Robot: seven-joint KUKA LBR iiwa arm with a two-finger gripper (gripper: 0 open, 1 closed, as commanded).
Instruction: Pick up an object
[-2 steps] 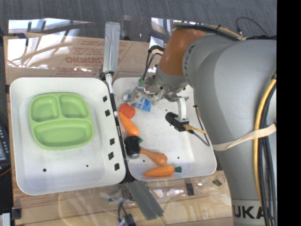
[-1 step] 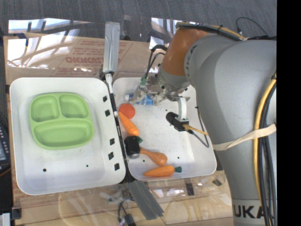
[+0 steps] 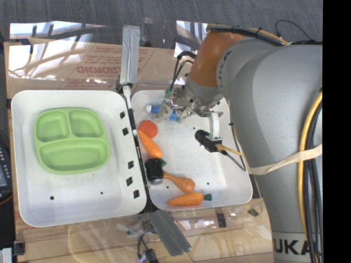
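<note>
Right now the gripper (image 3: 174,109) hangs low over the far edge of the right bin (image 3: 233,175), and whether it is spread or clenched I cannot tell. Candidates lie along that bin's left wall and near edge: an orange ball (image 3: 148,129), a carrot (image 3: 149,144), another carrot (image 3: 187,199). A good pick probably means centring squarely over one piece, well clear of its neighbours.
</note>
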